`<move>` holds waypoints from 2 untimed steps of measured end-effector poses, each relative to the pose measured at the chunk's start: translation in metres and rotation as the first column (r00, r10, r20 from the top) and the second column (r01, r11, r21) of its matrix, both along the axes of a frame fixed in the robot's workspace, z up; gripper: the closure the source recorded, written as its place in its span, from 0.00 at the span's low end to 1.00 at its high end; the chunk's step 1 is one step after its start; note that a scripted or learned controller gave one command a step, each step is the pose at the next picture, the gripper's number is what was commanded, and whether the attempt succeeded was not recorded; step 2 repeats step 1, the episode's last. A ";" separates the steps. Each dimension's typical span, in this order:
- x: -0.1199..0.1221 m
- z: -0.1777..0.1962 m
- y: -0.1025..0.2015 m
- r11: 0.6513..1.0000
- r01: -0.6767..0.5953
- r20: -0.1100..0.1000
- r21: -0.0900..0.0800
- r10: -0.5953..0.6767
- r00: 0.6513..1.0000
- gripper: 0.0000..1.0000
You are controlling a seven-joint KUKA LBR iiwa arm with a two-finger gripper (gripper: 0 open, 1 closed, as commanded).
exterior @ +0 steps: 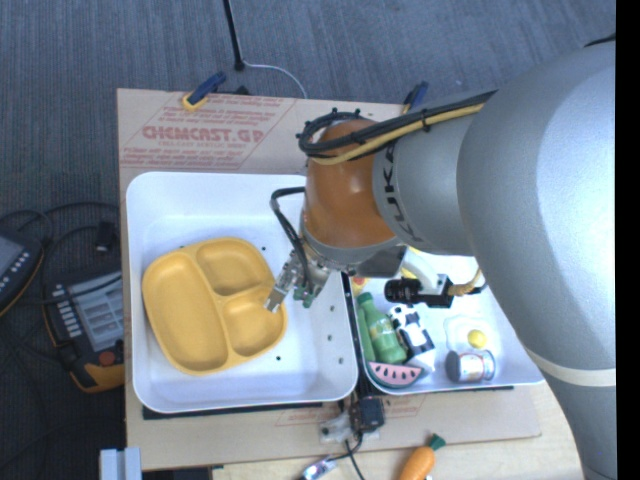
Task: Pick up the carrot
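The carrot [418, 461] lay on the desk [500, 428] outside both bins, just in front of the right bin [520, 373] near the desk's front edge. The tool [290, 290] hung over the left bin [175, 193], at the right rim of the yellow divided plate [205, 303], well apart from the carrot; whether it was clenched or released could not be told. The right bin held a green bottle [378, 330], a watermelon slice [398, 373] and a small can [470, 366]. The grey arm [520, 198] covered much of that bin.
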State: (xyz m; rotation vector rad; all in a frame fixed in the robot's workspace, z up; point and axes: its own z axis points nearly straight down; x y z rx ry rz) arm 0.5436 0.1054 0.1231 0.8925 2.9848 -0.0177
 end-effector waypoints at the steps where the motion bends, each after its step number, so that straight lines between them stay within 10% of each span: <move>1: 0.001 -0.014 0.008 0.998 0.064 -0.011 -0.010 -0.064 0.998 1.00; 2: 0.001 -0.014 0.008 0.998 0.064 -0.011 -0.010 -0.064 0.998 1.00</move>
